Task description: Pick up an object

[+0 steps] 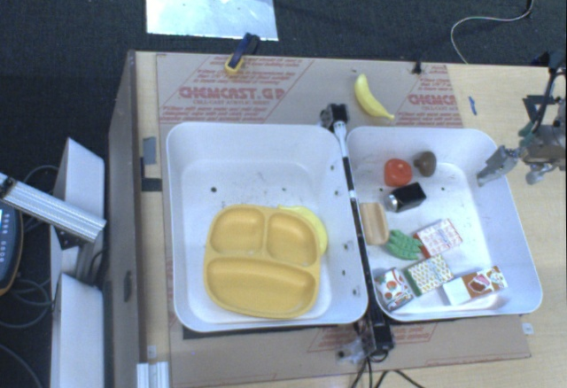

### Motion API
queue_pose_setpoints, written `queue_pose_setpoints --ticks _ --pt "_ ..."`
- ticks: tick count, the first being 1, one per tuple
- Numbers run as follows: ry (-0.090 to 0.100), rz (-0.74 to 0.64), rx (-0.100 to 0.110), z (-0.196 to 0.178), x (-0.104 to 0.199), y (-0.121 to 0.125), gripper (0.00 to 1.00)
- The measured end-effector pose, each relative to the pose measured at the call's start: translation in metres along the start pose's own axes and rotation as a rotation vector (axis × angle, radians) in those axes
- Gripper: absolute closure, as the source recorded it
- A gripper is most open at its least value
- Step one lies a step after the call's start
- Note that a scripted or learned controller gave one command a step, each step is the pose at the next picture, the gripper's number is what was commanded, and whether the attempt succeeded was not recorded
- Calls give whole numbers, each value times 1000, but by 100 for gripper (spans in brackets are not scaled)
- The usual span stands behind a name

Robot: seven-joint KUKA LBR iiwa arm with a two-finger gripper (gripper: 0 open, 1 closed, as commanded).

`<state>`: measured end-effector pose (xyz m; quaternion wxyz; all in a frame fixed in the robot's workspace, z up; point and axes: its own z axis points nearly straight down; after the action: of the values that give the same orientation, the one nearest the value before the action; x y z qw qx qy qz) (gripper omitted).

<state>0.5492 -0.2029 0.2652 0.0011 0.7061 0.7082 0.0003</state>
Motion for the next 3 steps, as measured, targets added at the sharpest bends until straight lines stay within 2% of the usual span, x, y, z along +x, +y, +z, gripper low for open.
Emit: queue_pose_setpoints --ticks 1,2,3 --pt "2 -1 2 99 27 36 0" --pt "2 -1 2 182 88 76 0" --pt "1 -2 -1 180 118 117 0"
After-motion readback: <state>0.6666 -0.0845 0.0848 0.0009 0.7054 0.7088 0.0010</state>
